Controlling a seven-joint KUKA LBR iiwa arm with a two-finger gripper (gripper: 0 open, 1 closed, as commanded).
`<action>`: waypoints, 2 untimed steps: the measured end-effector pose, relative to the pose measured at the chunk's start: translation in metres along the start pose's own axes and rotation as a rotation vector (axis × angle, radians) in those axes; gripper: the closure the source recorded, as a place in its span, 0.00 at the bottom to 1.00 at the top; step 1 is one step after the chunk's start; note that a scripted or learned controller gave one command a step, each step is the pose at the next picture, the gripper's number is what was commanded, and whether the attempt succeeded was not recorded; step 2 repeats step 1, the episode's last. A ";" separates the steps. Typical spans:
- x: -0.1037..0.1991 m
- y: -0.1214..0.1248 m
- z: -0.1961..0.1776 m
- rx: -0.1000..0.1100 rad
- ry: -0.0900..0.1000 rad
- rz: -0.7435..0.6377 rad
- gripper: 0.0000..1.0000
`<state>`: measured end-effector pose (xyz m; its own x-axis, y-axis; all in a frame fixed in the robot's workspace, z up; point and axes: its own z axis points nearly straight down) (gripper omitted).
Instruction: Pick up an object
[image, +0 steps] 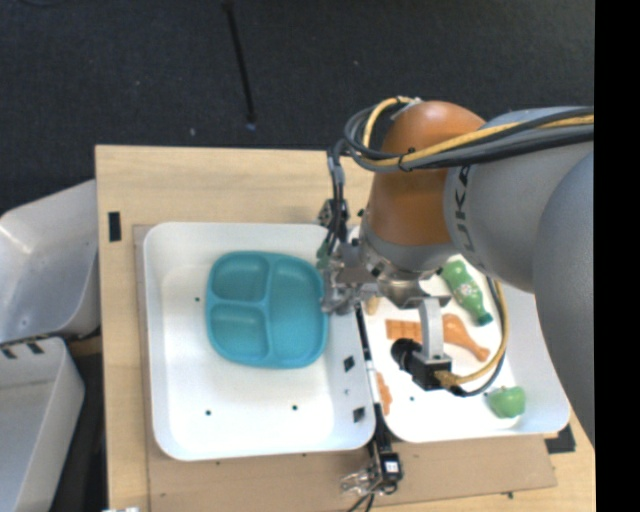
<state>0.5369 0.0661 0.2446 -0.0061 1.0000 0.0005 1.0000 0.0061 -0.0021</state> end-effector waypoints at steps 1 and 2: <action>-0.002 0.000 -0.001 -0.001 0.000 0.004 0.00; -0.002 0.000 -0.001 -0.001 0.000 0.004 0.00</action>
